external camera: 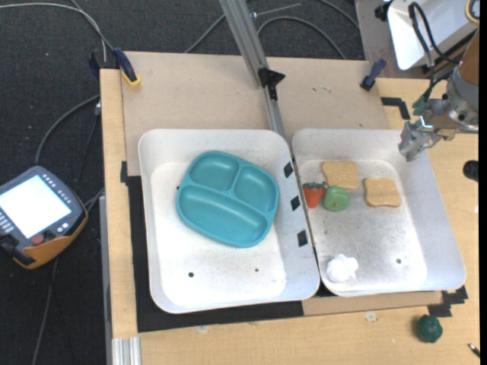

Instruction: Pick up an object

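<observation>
The tool hangs over the upper right rim of the right bin, at the end of the grey arm that comes in from the right edge of the view. Whether it is wide or narrow cannot be told from this slant, and nothing can be seen held in it.

Just down and to the left of the tool, inside the right bin, lie two pieces of toast: the nearer toast slice and, further left, a second toast piece. Beyond those, still further left and close to the bin's left wall, a green round fruit sits touching or almost touching a small red strawberry-like toy. Well below the tool, near the bin's front edge, rests a crumpled white lump.

Far to the tool's left, the left bin carries a teal divided plate lying flat in its middle. Both bins show grey scuffing on their floors.

The bins sit on a pale wooden worktop with black tape patches at the corners and blue clamps along its back edge. A slanted aluminium bar comes down from the top of the view to the gap between the bins. Below the tool, off the bin at the worktop's front right corner, sits a small dark green ball.

Around the worktop is dark carpet crossed by loose cables, and at the far left lies a handheld control pendant with a lit screen.
</observation>
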`<action>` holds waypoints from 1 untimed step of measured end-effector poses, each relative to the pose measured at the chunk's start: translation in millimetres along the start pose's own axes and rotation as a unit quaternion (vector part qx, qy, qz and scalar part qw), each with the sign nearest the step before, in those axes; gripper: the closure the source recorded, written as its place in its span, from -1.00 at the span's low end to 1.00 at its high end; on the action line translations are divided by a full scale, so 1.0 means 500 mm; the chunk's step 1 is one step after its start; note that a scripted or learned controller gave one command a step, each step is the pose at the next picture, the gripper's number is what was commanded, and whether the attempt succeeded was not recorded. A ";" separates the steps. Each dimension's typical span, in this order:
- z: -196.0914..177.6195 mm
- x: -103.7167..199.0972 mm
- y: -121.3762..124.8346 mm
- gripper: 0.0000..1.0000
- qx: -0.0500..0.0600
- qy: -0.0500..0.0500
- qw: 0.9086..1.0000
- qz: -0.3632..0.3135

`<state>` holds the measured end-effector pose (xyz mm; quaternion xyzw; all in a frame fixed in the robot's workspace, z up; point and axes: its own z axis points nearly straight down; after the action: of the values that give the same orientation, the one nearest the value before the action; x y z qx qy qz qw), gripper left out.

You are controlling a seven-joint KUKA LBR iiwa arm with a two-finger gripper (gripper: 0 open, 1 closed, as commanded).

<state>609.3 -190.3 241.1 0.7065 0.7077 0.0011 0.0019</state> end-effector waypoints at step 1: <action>-0.015 0.120 0.015 1.00 0.001 0.002 1.000 -0.003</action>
<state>616.5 -130.4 248.7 0.7045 0.7097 0.0016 -0.0002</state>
